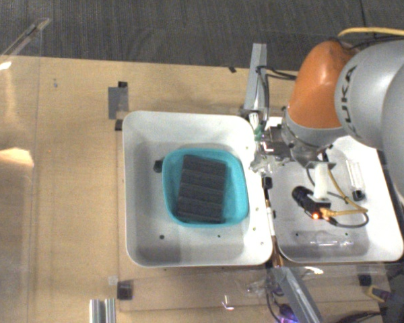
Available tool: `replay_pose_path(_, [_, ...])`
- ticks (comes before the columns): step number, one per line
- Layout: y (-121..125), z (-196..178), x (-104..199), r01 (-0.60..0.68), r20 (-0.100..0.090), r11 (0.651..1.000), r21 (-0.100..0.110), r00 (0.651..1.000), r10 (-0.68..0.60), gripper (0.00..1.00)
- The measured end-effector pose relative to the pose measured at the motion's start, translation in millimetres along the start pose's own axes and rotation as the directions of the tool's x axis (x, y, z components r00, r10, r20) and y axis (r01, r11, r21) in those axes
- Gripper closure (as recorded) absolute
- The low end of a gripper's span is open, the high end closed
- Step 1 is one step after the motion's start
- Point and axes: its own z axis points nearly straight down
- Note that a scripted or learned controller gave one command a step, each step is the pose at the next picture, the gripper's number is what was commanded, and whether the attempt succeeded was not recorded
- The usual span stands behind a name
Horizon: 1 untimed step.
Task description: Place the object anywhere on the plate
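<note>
A square blue plate [237, 188] with rounded corners lies in the middle of the left white bin [143, 200]. A dark grey ribbed block [202, 187] rests flat on the plate, covering most of its centre. My gripper [264, 155] hangs under the grey and orange wrist, above the rim between the two bins, just right of the plate's upper right corner. It is apart from the block, and I see nothing in it.
The right white bin [384, 241] sits under the arm and holds a small clear object [355, 173] near its right side. A metal post [257, 73] stands behind the bins. Bare wooden bench spreads to the left.
</note>
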Motion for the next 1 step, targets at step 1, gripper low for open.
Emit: replay_pose_path(1, [0.1, -0.2, -0.6, -0.001, 0.000, 1.000, 0.000, 1.000, 0.001, 0.00])
